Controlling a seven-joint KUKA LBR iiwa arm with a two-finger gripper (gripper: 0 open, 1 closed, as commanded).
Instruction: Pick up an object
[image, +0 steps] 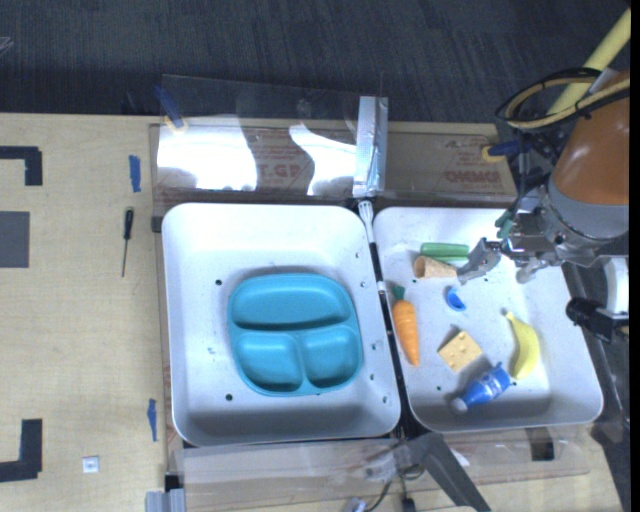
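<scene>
Left bin (190, 300) has the blue tray (294, 332) mid-floor; right bin (570, 395) has the carrot (405, 331) by its left wall, banana (523, 345) near the right; gripper (487, 256) hangs spread open over the back, nothing grabbed, so the pick's all still to do.

free: bare floor mid right bin (575, 385) | blocked: carrot (405, 331) along left wall, cheese wedge (459, 351), banana (524, 346), blue bottle (482, 388) near front
</scene>
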